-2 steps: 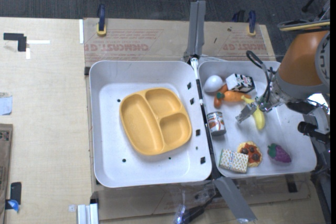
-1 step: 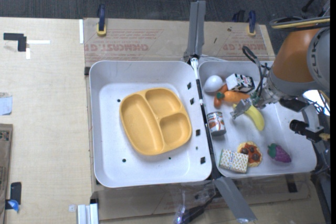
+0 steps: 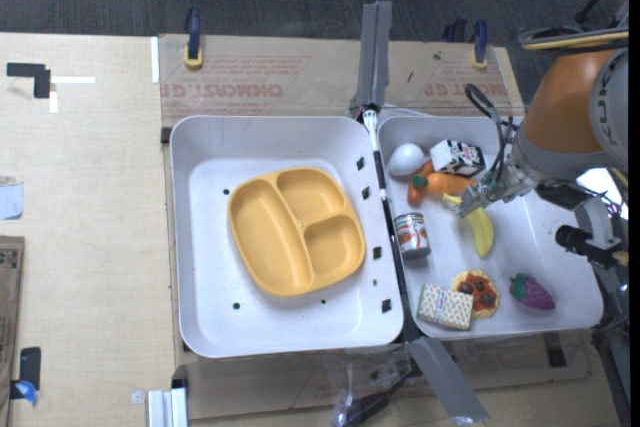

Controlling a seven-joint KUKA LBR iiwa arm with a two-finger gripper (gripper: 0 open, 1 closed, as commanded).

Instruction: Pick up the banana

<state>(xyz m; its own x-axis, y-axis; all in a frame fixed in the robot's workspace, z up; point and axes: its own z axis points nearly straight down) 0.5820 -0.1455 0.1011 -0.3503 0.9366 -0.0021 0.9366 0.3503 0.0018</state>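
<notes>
The banana [image 3: 481,229] lies in the right bin [image 3: 575,310], near its middle, running lengthwise from upper left to lower right, its stem end pointing up toward the claw. The claw [image 3: 492,187] sits low in the bin at the banana's upper end, right against the stem or touching it; whether its fingers are spread or closed, and whether anything is between them, cannot be told from this angle. Above the claw the grey arm with its orange band [image 3: 560,110] reaches in from the right.

Just left of the claw lies a toy carrot [image 3: 441,183], with a black-and-white carton [image 3: 458,156] above it and a white egg [image 3: 405,158] further left, near the bin's inner wall. Below the egg a small can [image 3: 410,235] stands close to the divider. Along the bin's near side lie a cracker [image 3: 445,306], a pizza slice [image 3: 477,290] touching it, and a purple bunch of grapes [image 3: 533,292] to the right, well apart from the banana.

The left bin [image 3: 195,245] holds a yellow divided plate [image 3: 296,229] with three compartments. Both bins rest on a tabletop [image 3: 80,215] of pale wood, with cardboard [image 3: 270,75] under their far edges.
</notes>
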